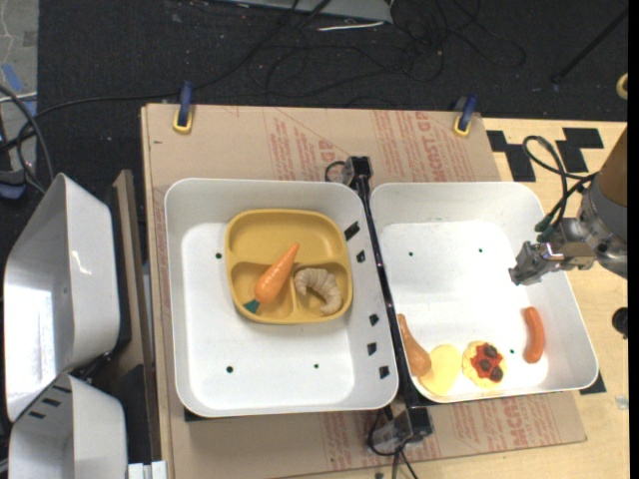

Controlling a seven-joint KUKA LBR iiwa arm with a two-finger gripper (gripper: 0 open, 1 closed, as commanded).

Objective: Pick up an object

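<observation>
My gripper (pixel 527 267) hangs over the right edge of the right bin (pixel 449 208), reaching in from the right. Just below it lies a small red sausage (pixel 535 334). Along that bin's front edge sit a yellow round piece with a red berry tart (pixel 486 361) and a brown drumstick (pixel 413 349). In the left bin (pixel 200 297) a yellow divided plate (pixel 250 233) holds an orange carrot (pixel 277 272) and a pale shrimp (pixel 319 288). Nothing shows between the gripper's tips.
The bins sit on a cardboard sheet (pixel 300 143) held by yellow clamps (pixel 183 118) at the back. Grey housings (pixel 60 297) stand to the left. Cables run across the dark floor behind the bench.
</observation>
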